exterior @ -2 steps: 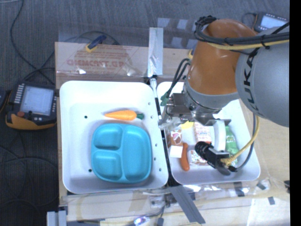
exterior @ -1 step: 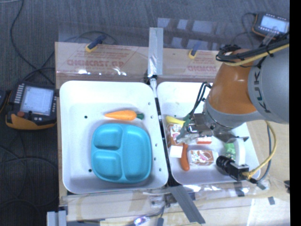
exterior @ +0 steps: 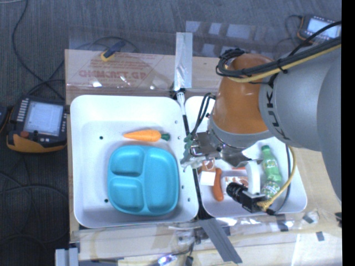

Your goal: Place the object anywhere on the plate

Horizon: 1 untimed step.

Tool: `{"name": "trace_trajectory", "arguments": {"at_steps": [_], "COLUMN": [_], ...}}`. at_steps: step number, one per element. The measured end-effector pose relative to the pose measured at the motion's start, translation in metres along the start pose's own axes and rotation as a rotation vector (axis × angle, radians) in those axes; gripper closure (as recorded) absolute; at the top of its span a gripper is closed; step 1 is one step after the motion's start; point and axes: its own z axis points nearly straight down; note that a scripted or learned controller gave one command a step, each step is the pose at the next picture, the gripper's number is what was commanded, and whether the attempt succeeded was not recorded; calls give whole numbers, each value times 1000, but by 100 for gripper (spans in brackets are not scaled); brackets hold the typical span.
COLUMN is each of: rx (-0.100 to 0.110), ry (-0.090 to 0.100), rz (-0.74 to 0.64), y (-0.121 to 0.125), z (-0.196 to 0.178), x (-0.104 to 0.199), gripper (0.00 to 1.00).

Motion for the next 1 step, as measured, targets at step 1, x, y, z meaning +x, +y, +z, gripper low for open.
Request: {"name": "trace_trajectory", "arguments": {"at_steps": [1], "rx": [0], "ry": [-3], "rz": [493], "y": [44], "z": [14], "x": [-9], "gripper": [100]}}
